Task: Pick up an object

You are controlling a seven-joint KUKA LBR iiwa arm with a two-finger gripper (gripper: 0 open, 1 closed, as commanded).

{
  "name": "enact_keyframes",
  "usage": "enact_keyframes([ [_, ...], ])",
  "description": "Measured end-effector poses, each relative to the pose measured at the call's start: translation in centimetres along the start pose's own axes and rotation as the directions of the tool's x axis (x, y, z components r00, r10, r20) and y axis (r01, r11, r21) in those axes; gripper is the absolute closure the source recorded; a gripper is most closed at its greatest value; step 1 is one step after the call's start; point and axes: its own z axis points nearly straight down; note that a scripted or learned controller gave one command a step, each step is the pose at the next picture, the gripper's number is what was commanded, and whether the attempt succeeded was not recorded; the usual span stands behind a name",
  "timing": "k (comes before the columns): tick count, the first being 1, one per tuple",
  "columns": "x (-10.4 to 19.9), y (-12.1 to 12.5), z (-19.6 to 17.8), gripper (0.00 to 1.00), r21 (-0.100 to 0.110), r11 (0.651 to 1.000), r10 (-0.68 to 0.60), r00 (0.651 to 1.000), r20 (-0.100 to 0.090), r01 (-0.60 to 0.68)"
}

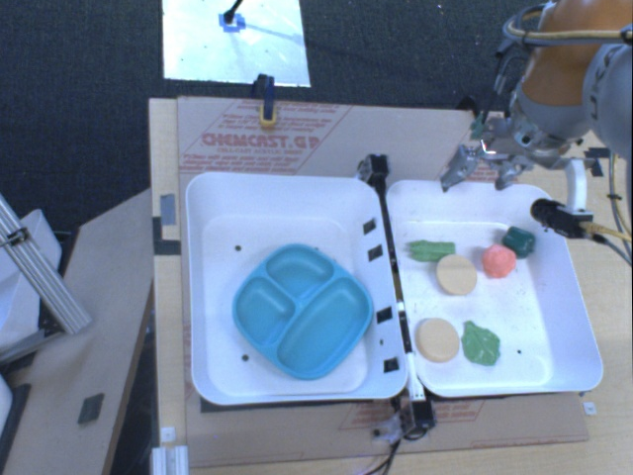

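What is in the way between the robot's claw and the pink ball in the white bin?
Nothing visible. The gripper hangs open above the far edge of the right bin, and the pink ball lies uncovered below it. The dark green piece sits right beside the ball.

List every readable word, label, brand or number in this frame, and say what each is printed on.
"CHEMCAST. GP" (last letters uncertain): red print on the cardboard sheet behind the left bin.
Smaller red lines above and below that word: too blurred to read.
Faint red print on the cardboard edge below the bins: unreadable.
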Motion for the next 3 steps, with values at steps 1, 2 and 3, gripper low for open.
enact_keyframes([
  [1, 1.0, -0.1, 5.3, 0.0, 0.0, 1.0, -0.003, 1.0, -0.001, 0.003],
  [2, 0.9, -0.1, 11.5, 0.0, 0.002, 1.0, -0.001, 1.0, 0.0, 0.001],
  [3, 0.9, 0.1, 10.0, 1.0, -0.005, 1.0, -0.002, 1.0, 0.0, 0.002],
])
